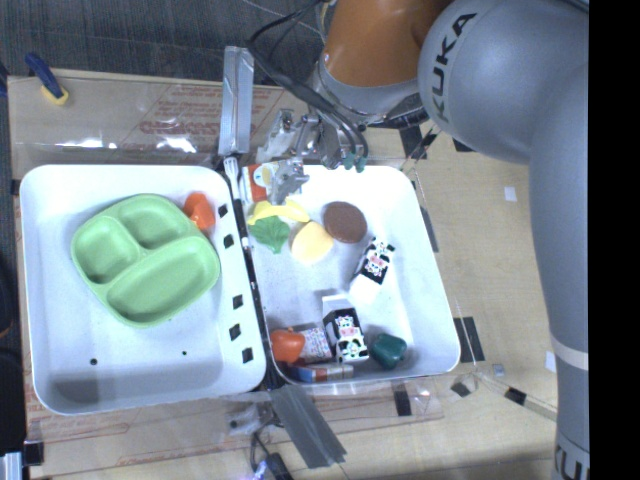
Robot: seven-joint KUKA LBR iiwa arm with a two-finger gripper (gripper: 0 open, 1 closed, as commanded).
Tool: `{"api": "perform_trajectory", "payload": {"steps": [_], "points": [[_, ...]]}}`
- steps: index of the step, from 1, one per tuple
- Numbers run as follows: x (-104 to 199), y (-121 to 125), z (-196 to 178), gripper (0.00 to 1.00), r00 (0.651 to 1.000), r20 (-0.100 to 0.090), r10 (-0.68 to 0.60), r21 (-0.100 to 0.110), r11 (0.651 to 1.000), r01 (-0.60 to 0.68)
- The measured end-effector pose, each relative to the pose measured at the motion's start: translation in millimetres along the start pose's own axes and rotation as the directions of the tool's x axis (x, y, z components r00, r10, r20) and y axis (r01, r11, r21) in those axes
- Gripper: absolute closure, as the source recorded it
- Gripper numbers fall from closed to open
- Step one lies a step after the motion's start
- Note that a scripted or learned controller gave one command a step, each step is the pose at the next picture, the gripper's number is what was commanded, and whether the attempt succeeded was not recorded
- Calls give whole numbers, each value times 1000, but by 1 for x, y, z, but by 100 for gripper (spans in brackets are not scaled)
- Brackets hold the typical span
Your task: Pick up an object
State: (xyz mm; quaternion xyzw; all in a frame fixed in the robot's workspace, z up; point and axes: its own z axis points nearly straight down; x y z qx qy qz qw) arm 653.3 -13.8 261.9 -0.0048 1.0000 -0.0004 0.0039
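Note:
My gripper (288, 173) hangs over the far left corner of the right bin (432, 298), just above a yellow banana-shaped toy (281, 211). Below that toy lie a green leafy piece (268, 232), a pale yellow round (311, 243) and a brown disc (344, 221). A small cow-patterned carton (376, 262) sits mid-bin. Along the near edge are a red tomato (287, 345), a second cow-patterned carton (348, 335) and a dark green lump (388, 348). An orange thing (262, 178) sits partly hidden beside the gripper.
The left bin (50, 348) holds a green divided plate (145, 258) and an orange-red toy (199, 210) against its right wall. A metal divider (236, 98) stands between the bins at the back. The big grey arm (500, 58) covers the right side.

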Motion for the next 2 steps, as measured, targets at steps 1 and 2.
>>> {"api": "perform_trajectory", "payload": {"steps": [1,2], "points": [[-3,14,43,100,985,-9,-175,-2,985,175],[56,32,71,100,999,-10,-52,-1,999,52]]}}
